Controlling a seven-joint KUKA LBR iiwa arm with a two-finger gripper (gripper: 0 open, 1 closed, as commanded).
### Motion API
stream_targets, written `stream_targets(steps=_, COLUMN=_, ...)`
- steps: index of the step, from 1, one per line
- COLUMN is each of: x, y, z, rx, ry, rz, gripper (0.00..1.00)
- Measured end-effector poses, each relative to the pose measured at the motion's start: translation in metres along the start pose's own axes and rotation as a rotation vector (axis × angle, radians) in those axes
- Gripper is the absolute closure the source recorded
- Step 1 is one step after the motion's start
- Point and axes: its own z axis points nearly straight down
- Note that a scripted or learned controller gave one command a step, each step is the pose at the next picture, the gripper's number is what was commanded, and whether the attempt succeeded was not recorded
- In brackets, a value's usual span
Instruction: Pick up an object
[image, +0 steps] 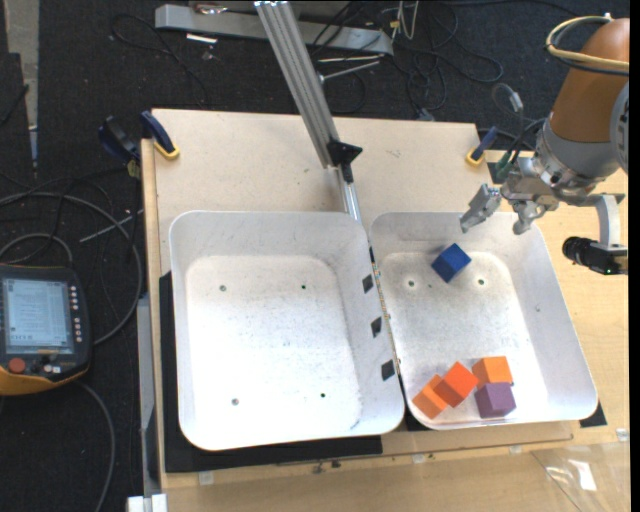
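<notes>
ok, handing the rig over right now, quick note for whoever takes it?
Pincer: open, holding nothing, raised over the far rim of the right bin.
Blue cube: alone in the far part of the right bin, just below and left of the pincer.
Two orange cubes and a purple cube: clustered at the near edge of the same bin.
Done: nothing picked yet.
Left: the whole pick; blue cube looks the easiest, being nearest and standing clear of the others.
</notes>
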Motion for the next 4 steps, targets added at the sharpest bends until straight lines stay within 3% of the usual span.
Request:
stream_targets(steps=1, x=0.03, y=0.002, z=0.09, rx=0.005, ry=0.003, rz=-0.002, gripper=0.0)
stream_targets(steps=2, x=0.051, y=0.0, z=0.108, rx=-0.027, ry=-0.005, rz=0.001, gripper=0.0)
stream_targets(steps=3, x=0.051, y=0.001, z=0.098, rx=-0.033, ry=-0.007, rz=0.0, gripper=1.0)
stream_targets(steps=4, x=0.052, y=0.001, z=0.099, rx=-0.031, ry=-0.006, rz=0.0, gripper=0.0)
